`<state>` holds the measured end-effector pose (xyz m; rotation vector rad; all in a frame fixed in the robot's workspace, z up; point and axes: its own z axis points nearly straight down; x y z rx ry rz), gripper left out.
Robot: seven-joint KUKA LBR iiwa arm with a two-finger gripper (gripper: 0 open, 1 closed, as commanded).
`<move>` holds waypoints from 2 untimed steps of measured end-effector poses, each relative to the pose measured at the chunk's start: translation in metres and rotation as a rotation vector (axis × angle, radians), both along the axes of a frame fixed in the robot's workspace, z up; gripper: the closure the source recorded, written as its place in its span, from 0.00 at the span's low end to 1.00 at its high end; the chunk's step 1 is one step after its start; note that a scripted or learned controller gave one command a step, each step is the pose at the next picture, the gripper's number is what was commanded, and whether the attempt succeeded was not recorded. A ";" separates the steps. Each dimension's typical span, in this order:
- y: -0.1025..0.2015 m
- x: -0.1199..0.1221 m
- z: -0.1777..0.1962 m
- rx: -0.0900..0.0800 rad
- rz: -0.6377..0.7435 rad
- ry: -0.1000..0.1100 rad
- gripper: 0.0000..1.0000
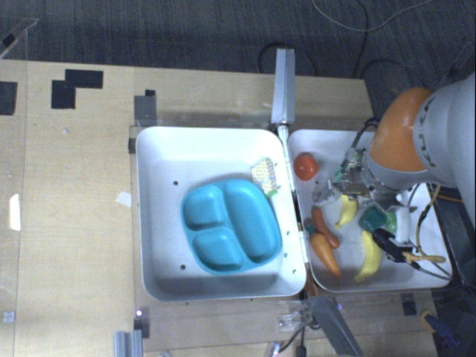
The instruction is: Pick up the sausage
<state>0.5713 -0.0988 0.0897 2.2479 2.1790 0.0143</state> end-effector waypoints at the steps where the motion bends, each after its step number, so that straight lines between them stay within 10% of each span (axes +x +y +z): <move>1: 0.016 -0.049 0.000 0.005 -0.251 -0.002 0.00; 2: 0.012 -0.078 0.000 0.007 -0.364 -0.006 0.00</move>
